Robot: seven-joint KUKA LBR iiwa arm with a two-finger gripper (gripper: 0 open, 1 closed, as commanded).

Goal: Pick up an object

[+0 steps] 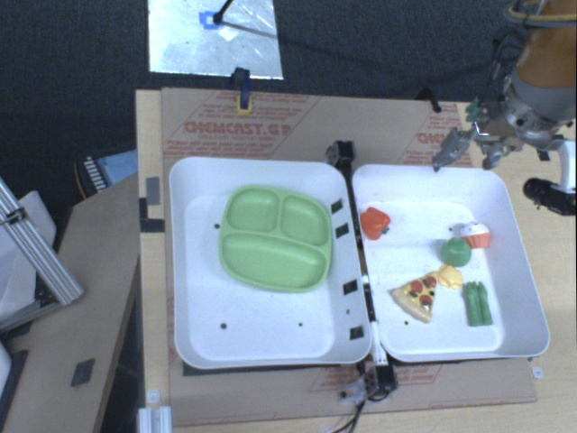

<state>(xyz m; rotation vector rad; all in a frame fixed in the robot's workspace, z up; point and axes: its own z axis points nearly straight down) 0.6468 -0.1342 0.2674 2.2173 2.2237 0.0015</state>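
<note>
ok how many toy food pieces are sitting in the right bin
6: red pepper near the divider, cupcake and green ball mid-right, yellow piece under it, pizza slice, asparagus bottom right.

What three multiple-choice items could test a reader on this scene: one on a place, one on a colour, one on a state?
1. Where does the green divided plate lie?
A. In the left bin
B. In the right bin
C. On the cardboard outside both bins

2. What colour is the toy nearest the divider in the right bin?
A. Blue
B. Red
C. Purple

3. What is the gripper doing?
A. Clamping the pizza slice
B. Pressing on the green plate
C. Hanging above the far rim of the right bin, holding nothing

Answers:
1 A: the plate rests inside the left bin.
2 B: the red pepper toy lies just beside the divider.
3 C: the pizza slice lies on the bin floor, and the fingers stand apart with nothing between them.
</note>
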